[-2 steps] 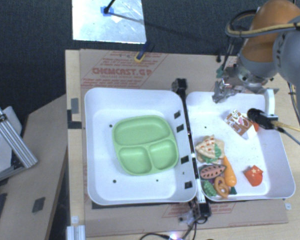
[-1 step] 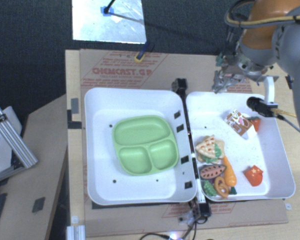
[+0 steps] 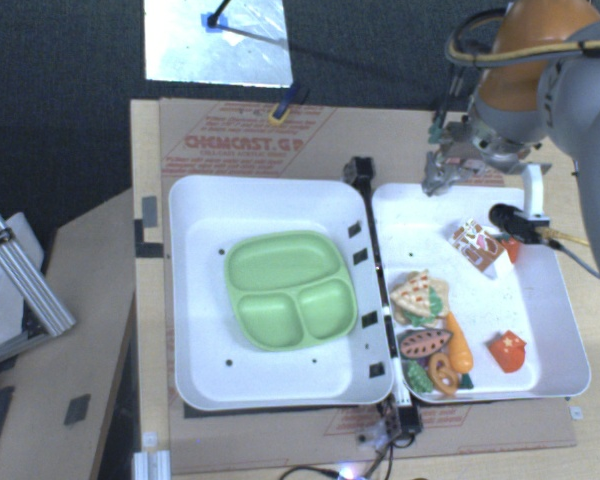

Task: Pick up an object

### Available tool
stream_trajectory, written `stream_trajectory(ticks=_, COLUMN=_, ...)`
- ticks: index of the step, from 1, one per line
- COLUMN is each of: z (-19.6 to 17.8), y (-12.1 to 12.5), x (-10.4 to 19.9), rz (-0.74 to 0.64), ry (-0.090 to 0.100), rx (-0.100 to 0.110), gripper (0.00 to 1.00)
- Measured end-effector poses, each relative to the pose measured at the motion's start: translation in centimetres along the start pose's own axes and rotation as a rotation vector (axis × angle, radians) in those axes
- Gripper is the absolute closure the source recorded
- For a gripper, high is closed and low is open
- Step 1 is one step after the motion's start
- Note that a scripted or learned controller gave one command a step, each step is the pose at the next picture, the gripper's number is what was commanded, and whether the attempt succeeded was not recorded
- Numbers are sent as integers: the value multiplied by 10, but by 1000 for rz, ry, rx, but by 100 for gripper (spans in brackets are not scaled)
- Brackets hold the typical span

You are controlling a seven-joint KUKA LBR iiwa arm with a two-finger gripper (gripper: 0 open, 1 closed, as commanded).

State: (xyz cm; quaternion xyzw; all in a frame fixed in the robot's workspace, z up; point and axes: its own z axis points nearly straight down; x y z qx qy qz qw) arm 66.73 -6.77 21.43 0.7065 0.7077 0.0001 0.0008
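Dark carpet surrounds a desk (image 3: 100,268) covered by a printed cardboard sheet (image 3: 250,138) on which two shallow white bins sit side by side. Toys for picking lie in the right bin (image 3: 560,318), lower right of the frame: a small red-and-white carton (image 3: 479,245) near the bin's upper middle, a pizza slice (image 3: 420,294) by the left wall, a brown sausage-like piece (image 3: 425,344) and an orange carrot (image 3: 459,342) just below it, a pretzel-shaped piece (image 3: 442,371) on green leaves (image 3: 420,376) in the lower left corner, and a red pepper (image 3: 507,350) apart toward the lower right. All rest on the bin floor, untouched. Above them, at the bin's far rim in the upper right of the frame, hangs the end effector (image 3: 442,181), up and left of the carton and well apart from the cluster by the left wall; whether it is open or closed cannot be told from this angle, and nothing shows gripped in it. Behind it, the grey arm (image 3: 580,88) with its orange band (image 3: 540,18) enters from the right. Left bin (image 3: 195,218) carries a green divided tray (image 3: 288,290). A silvery sheet (image 3: 218,30) lies at upper left.
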Motion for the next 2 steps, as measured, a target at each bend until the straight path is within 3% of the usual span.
stream_trajectory(ticks=2, z=-20, y=-2, x=-3, rz=0, ry=0, rx=-3, gripper=100)
